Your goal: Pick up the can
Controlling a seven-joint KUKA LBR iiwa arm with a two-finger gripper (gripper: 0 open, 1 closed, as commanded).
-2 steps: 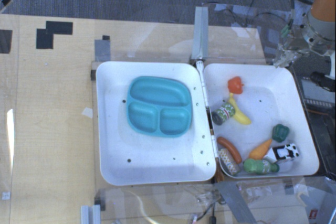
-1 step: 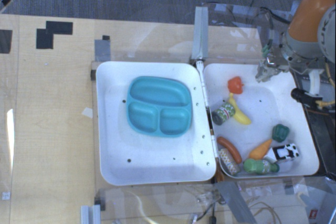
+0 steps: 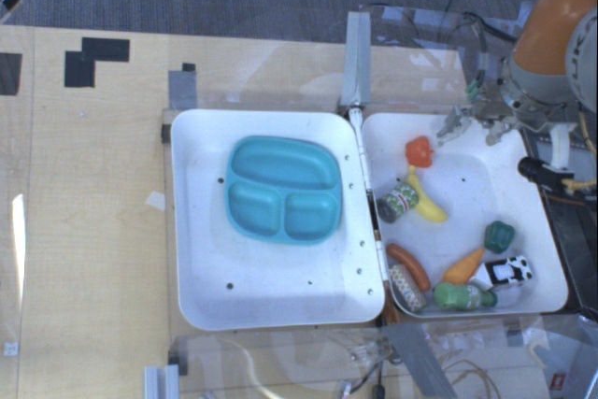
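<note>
The can [image 3: 398,200] is small, with a green and white label. It lies on its side in the right bin [image 3: 542,229], close to that bin's left wall and touching a yellow banana [image 3: 427,203]. My gripper [image 3: 472,127] hangs over the far part of the right bin, up and to the right of the can and well apart from it. Its fingers are open with nothing between them. The grey arm with its orange band [image 3: 551,19] comes in from the upper right.
The right bin also holds a red pepper [image 3: 420,151], a dark green piece [image 3: 499,235], a carrot [image 3: 464,265], a sausage [image 3: 409,264], a green bottle [image 3: 460,296] and a black-and-white box [image 3: 509,271]. A blue divided plate [image 3: 284,188] lies in the left bin [image 3: 201,229].
</note>
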